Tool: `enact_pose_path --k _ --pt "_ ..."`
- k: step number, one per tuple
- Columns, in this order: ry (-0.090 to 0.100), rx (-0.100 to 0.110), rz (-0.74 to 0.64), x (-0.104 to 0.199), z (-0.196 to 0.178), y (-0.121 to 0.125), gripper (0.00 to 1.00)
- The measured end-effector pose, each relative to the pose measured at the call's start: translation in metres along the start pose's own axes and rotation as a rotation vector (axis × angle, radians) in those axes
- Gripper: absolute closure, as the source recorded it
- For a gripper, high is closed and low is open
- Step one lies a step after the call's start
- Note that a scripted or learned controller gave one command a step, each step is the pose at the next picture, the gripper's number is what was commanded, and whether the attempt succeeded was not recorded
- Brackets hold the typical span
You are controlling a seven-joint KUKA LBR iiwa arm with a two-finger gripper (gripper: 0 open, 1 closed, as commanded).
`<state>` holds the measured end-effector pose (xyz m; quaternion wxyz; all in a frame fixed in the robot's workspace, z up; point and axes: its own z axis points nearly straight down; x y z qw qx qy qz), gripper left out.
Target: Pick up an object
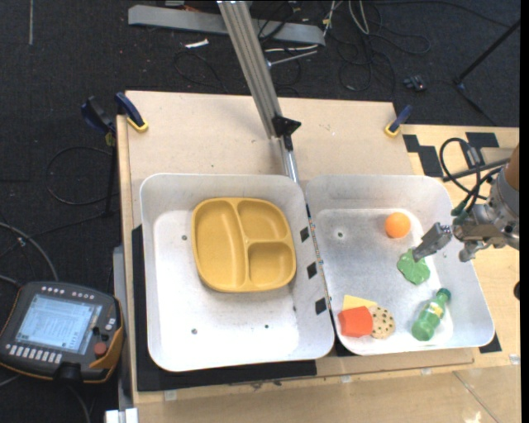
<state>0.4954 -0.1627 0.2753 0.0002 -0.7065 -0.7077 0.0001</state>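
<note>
The grey arm reaches in from the right, low over the right-hand shallow white bin [364, 198]. Its two-finger gripper [447, 242] has its jaws spread, nothing between them. Just below the left finger [430, 241] lies a crumpled green leaf-shaped toy [413, 269]; a small orange ball [397, 225] sits beyond it, a green plastic bottle [430, 316] below.

Dark carpeted floor [58, 49] all round, strewn w/ black cables [74, 178]. Tan wooden bench top [207, 136] sits mid-frame, yellow-tipped clamps at its back corners: left [132, 114], right [397, 121]. Metal pole [256, 70] slants up from bench centre to a grey base plate [223, 23] at top. Teach pendant [58, 329] w/ lit screen lies on floor, bottom left. Black-and-tan checker marker [446, 149] at right edge. Light even, no hard shadows.
</note>
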Motion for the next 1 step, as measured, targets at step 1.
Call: enact_pose_path --k 1 --pt "0.0 0.0 0.001 -0.0001 -0.0001 0.0 0.0"
